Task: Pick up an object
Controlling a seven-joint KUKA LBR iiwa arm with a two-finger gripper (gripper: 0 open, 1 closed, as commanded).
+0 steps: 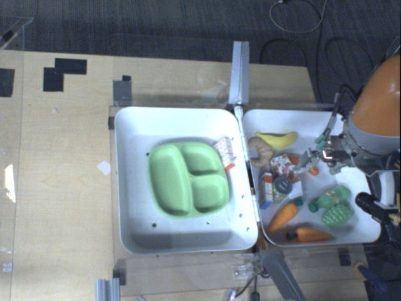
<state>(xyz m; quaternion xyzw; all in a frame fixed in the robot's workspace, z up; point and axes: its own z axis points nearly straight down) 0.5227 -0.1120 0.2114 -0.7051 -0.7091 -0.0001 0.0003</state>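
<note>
The right bin (294, 115) holds a yellow banana (276, 140), a brown lumpy piece (257, 148), a small red and white carton (282, 166), a slim bottle (267, 189), two orange carrots (283, 216) (312, 234) and two green toys (331, 199) (337, 215). My gripper (315, 158) hangs low over the middle of this bin, just right of the carton and below the banana. Nothing shows clearly in its grasp. The grey wrist and orange band rise to its right.
The left bin (133, 144) carries a green divided plate (188, 178) and a small white and red packet (225, 152) by its right wall. A metal post (240, 74) stands between the bins at the back. Cables lie on the dark floor beyond.
</note>
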